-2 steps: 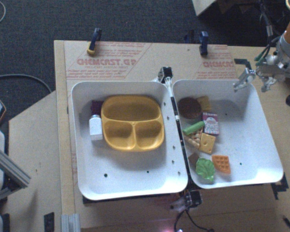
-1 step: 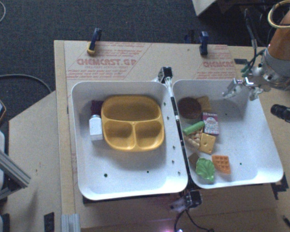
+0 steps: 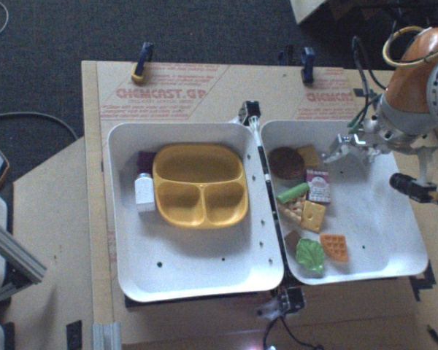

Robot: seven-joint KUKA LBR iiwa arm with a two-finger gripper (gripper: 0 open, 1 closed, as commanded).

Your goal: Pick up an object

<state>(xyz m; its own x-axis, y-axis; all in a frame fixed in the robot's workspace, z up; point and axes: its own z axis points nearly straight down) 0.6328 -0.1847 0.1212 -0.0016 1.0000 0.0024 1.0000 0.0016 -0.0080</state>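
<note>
White plastic bins sit side by side on the bench. The left bin (image 3: 124,195) holds a yellow divided plate (image 3: 201,184) with a small white bottle (image 3: 144,192) touching its left edge. In the right bin (image 3: 394,232), the toy foods crowd the left wall: brown cookie (image 3: 286,162), pink box (image 3: 319,186), green bean (image 3: 293,192), cracker (image 3: 313,215), waffle (image 3: 334,247), green leaf (image 3: 310,254). The right half of this bin is free floor. The gripper (image 3: 343,150) is near the back rim, beside the cookie, holding nothing; I cannot tell how it stands.
</note>
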